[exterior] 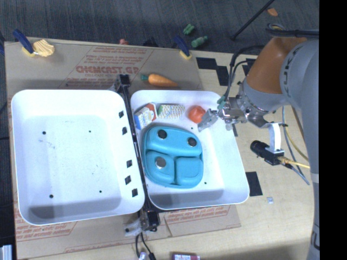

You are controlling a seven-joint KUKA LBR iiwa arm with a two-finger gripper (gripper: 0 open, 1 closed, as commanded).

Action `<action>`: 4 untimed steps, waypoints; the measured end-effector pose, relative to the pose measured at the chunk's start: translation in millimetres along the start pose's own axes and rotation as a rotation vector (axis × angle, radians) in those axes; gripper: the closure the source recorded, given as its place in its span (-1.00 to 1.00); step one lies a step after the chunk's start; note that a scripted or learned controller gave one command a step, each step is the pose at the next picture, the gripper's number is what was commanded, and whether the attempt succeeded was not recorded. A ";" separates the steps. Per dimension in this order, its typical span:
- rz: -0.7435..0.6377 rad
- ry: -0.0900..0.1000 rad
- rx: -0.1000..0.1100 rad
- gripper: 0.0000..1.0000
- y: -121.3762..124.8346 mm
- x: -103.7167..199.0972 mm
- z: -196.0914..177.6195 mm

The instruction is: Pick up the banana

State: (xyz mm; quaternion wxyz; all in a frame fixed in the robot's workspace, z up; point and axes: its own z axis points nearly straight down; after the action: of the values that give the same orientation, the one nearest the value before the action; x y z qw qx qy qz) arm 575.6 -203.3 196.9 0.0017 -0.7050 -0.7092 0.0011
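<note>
My gripper (208, 120) hangs over the right side of the right bin (230, 169), just right of a red tomato (196, 113). I see nothing held in it. The grey arm with its orange band (271, 64) reaches in from the right. A large blue divided plate (173, 156) fills the middle of that bin. Behind the plate lie a small carton (145, 116) and a speckled box (171, 111). A yellowish object (43, 49) sits at the far left corner of the bench beside a blue clamp; I cannot tell what it is.
The left bin (21, 161) stands beside the right one, with a black divider (130, 140) between them. An orange carrot (160, 80) lies on the cardboard behind the right bin. Cables and a black connector (267, 151) trail at the right.
</note>
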 end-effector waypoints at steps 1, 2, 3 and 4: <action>-0.088 -0.001 -0.003 -1.00 -98.9 67.8 -106.8; -0.014 0.000 0.000 -1.00 -98.7 152.1 -79.7; 0.145 -0.002 -0.002 -1.00 -98.2 206.5 -87.0; 0.192 -0.001 0.000 -1.00 -98.3 311.2 -98.6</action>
State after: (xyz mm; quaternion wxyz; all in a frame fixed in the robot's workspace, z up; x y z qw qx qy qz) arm 475.9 107.2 296.2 0.0011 -0.7696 -0.6385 0.0018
